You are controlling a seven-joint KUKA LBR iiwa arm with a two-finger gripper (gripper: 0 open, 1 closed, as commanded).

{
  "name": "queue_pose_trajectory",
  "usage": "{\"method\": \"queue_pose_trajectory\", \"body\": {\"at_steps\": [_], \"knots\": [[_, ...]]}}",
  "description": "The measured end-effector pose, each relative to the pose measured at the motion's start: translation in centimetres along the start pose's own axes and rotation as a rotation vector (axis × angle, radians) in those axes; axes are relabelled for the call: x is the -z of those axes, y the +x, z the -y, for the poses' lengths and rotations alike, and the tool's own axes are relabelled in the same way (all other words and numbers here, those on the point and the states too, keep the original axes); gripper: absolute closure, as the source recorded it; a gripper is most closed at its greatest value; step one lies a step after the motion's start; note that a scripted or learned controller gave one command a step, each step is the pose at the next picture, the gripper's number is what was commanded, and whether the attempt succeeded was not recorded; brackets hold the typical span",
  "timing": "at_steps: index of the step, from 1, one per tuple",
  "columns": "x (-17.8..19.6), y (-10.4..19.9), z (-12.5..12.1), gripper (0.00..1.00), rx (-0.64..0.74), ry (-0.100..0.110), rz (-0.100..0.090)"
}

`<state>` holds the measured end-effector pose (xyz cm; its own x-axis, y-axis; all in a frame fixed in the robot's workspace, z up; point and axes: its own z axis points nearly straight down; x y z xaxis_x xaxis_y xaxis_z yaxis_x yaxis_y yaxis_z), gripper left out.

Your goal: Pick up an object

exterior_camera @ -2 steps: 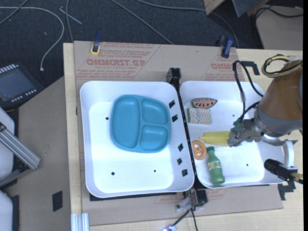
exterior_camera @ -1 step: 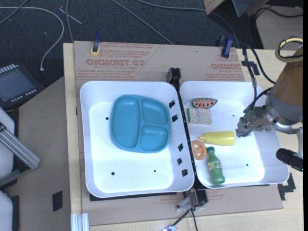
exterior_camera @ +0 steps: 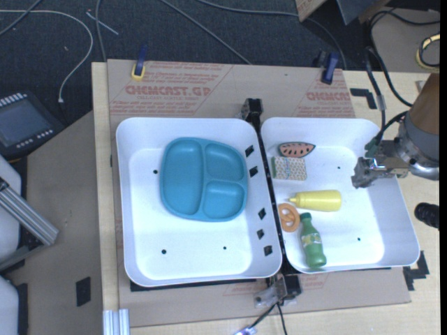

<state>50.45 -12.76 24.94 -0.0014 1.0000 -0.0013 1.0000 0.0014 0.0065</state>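
1. Reaching in from the right, the grey arm with its orange band hangs its two-finger gripper [exterior_camera: 364,172] over the right-hand shallow white plastic bin [exterior_camera: 391,246], near that bin's right wall
2. From where I stand the jaws are a small dark cluster against the white; I cannot tell how far apart they are, and I see nothing between them
3. The things to pick all lie on the left side of that same bin, well apart from the gripper
4. At the top lies a flat watermelon-slice toy, red with a green rind [exterior_camera: 296,149], and just below it a small square speckled pad in pale green and pink [exterior_camera: 289,168]
5. Lower down a yellow plastic squeeze bottle [exterior_camera: 318,200] lies on its side, its nozzle pointing left
6. Beside the divider sits a small orange-brown pretzel-shaped toy [exterior_camera: 288,216], and just to its right a green plastic bottle with a label [exterior_camera: 311,240] lies along the bin floor
7. The left-hand white bin [exterior_camera: 188,257] holds a blue plastic tray split into three compartments [exterior_camera: 204,179]
8. Both bins rest on a pale cardboard-covered worktop [exterior_camera: 209,82] printed with red lettering, with blue clamps [exterior_camera: 140,63] at its far edge
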Motion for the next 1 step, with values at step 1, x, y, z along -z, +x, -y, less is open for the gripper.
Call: {"method": "queue_pose_trajectory", "body": {"at_steps": [1], "knots": [[4.38, -0.01, -0.14, 1.00, 0.000, 0.001, 0.000]]}}
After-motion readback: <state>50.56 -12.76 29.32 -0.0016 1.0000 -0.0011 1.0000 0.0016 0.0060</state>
